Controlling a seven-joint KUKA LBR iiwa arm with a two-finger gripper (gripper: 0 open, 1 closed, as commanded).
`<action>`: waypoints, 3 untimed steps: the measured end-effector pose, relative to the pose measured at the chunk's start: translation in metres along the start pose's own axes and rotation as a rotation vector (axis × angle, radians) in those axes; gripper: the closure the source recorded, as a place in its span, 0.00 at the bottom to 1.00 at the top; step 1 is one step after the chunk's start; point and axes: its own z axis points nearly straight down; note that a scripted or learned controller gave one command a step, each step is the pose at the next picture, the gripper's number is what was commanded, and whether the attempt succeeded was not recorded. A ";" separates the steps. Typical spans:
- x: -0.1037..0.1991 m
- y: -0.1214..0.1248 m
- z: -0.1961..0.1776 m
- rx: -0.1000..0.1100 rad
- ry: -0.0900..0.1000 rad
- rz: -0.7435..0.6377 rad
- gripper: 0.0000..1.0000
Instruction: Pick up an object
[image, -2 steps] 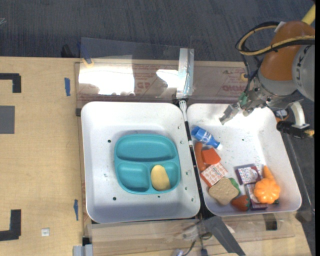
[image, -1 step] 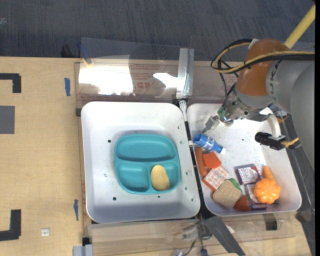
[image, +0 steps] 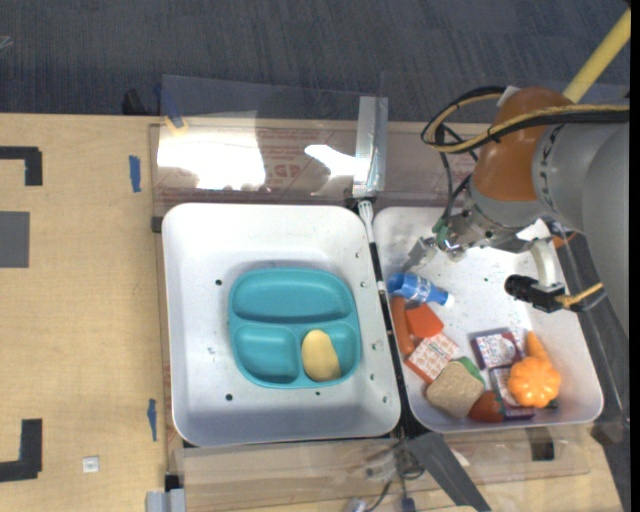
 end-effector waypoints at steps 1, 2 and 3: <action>0.000 0.000 0.000 0.000 0.000 0.000 0.00; 0.000 0.000 0.000 0.000 0.000 0.000 0.00; 0.002 -0.020 0.000 -0.001 -0.001 0.020 0.00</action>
